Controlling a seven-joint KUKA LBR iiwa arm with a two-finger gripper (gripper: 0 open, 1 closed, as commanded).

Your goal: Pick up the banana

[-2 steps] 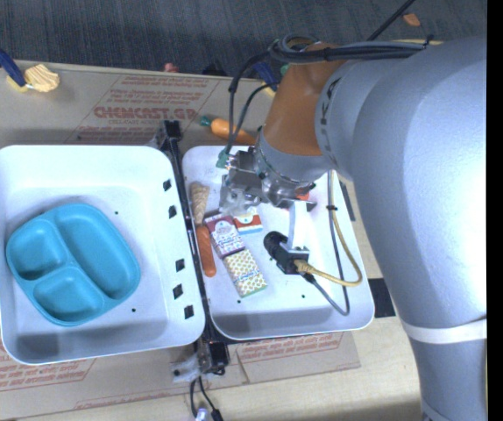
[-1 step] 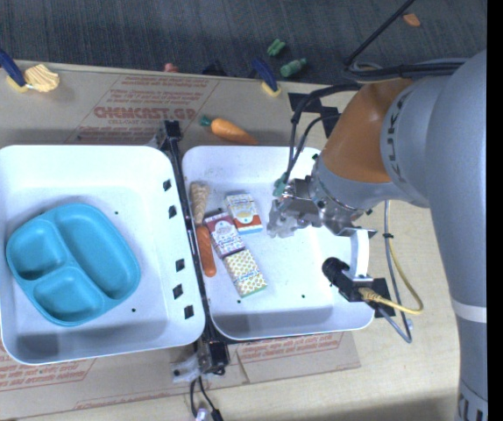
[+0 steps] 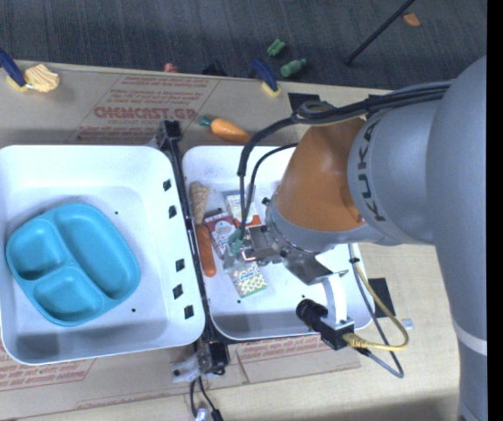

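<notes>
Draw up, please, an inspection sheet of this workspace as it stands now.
Surface: cardboard-covered bench bearing two shallow white bins, left bin and right bin.
Job's things: nothing seen.
Clutter: blue three-compartment plate in left bin; orange sausage-shaped toy and patterned square packet in right bin; orange toy carrot on bench.
Grippers: two-finger gripper low over right bin's clutter.
Cables: black cables looping off grey arm; yellow cable.
Surroundings: dark carpet, green toys.

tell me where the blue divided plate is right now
The blue three-compartment plastic plate lies in the left white bin, toward its lower-left part, across the divider from the right bin under the arm.
</notes>
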